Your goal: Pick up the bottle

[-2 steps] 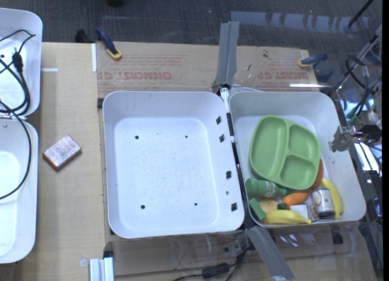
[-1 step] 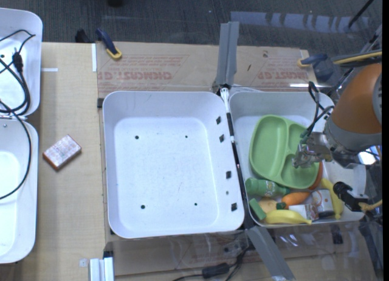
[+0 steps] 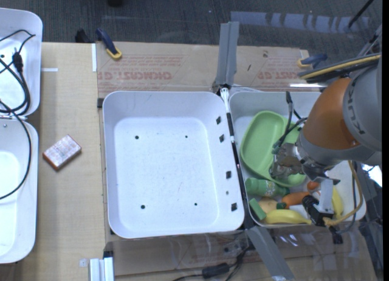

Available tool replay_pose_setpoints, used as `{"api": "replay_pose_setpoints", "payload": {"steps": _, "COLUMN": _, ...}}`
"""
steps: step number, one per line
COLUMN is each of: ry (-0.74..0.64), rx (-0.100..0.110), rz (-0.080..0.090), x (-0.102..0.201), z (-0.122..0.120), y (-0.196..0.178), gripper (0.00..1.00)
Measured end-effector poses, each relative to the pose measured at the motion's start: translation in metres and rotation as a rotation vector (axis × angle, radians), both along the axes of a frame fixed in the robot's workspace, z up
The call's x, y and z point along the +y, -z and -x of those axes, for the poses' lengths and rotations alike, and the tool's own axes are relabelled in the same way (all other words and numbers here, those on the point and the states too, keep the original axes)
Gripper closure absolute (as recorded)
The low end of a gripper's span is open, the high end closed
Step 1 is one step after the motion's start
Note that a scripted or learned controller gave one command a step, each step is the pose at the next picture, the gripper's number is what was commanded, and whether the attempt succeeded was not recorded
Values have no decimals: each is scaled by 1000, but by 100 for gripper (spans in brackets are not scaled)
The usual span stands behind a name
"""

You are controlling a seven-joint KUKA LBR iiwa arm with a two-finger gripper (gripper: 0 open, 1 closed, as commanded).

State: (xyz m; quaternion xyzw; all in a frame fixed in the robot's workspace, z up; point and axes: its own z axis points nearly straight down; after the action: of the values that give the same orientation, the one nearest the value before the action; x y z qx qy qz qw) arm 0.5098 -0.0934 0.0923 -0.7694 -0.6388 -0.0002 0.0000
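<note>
At the frame's lower right, the arm's gripper (image 3: 284,167), its grip impossible to judge, hangs over a green plastic bottle (image 3: 262,185) crowded by a yellow banana (image 3: 284,216), risking a misgrab.

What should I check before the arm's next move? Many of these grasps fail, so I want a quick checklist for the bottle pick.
1. Green plastic bottle in sight in the right white bin: ok, lying at the bin's left side, partly hidden.
2. Gripper near bottle: ok, just to the bottle's right.
3. Bottle between fingers: cannot tell.
4. Clutter around the bottle: not ok; green plastic bowl, yellow banana and orange carrot crowd it.
5. Bottle lifted: not ok, it lies in the bin.
</note>
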Motion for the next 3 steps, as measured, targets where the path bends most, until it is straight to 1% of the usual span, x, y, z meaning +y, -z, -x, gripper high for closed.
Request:
{"api": "replay_pose_setpoints", "payload": {"steps": 1, "ry": -44, "rx": 2, "rz": 2, "x": -36, "z": -42, "y": -26, "gripper": 0}}
{"api": "replay_pose_setpoints", "payload": {"steps": 2, "ry": 180, "rx": -2, "rz": 1, "x": -24, "z": 26, "y": 0, "gripper": 0}}
{"api": "replay_pose_setpoints", "payload": {"steps": 3, "ry": 197, "rx": 15, "rz": 3, "x": -10, "z": -42, "y": -1, "gripper": 0}}
